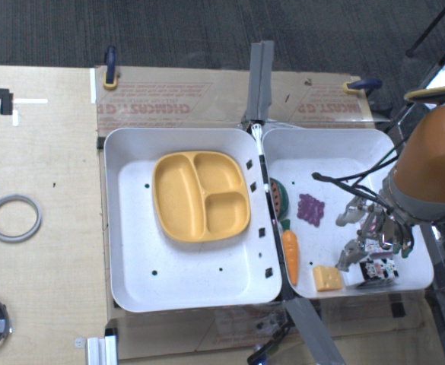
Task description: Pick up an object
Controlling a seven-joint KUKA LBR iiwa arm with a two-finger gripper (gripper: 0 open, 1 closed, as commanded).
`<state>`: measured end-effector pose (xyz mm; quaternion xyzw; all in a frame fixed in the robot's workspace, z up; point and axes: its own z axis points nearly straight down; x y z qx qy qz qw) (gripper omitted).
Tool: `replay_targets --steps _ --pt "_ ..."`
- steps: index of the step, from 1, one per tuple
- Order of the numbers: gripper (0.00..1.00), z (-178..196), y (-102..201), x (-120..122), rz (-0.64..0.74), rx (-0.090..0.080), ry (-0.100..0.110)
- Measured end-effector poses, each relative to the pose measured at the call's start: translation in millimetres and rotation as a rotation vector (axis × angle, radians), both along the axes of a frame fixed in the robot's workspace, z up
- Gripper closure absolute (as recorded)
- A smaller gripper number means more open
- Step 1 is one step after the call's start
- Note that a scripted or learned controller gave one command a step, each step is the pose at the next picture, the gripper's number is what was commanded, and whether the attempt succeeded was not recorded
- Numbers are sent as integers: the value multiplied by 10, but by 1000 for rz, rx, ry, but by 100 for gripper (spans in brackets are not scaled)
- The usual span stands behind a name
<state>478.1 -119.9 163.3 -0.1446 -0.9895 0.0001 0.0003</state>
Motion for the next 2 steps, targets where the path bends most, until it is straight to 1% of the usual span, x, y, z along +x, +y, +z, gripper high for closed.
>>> replay_targets --steps 1,2 --pt "0 -342 165 -6 -332 -1 1" --pt "0 -458 -279 717 -593 -2 -1"
